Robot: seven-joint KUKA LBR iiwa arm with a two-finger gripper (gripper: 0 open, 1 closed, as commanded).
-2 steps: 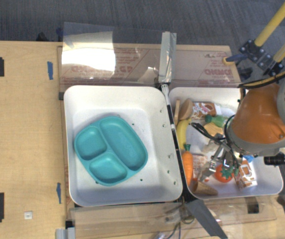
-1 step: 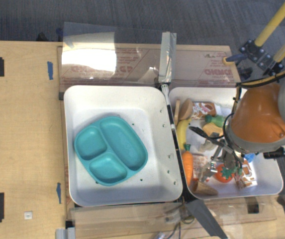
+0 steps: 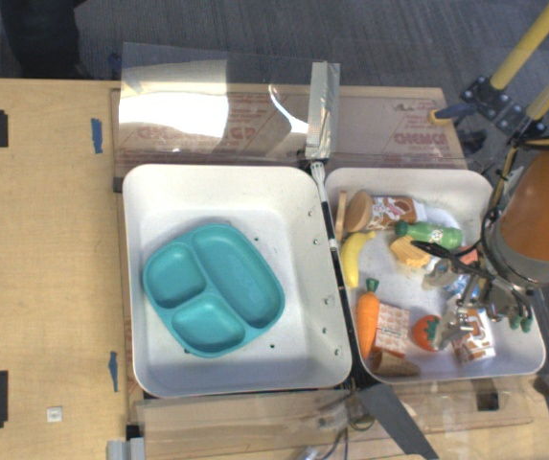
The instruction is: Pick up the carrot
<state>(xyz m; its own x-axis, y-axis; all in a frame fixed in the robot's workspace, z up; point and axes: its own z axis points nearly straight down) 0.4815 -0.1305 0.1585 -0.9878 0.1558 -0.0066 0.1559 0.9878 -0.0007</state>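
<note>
Gripper (image 3: 466, 300) hangs low over the right bin's (image 3: 418, 182) right-hand side, amid clutter; finger spacing can't be told from this view, and nothing is seen held. Carrot (image 3: 367, 322) lies lengthwise along that bin's left wall nr. the front corner, green top toward a banana (image 3: 352, 258), approx. touching a packet (image 3: 392, 330). Left bin (image 3: 159, 190) carries a teal divided tray (image 3: 214, 288).

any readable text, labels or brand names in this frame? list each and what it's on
None can be read.
Red print on the cardboard panel behind the bins: mirrored and blurred, not legible.
Printed packets in the right bin, such as the one beside the carrot: print too small to read.
Teal tray in the left bin: no markings visible.
</note>
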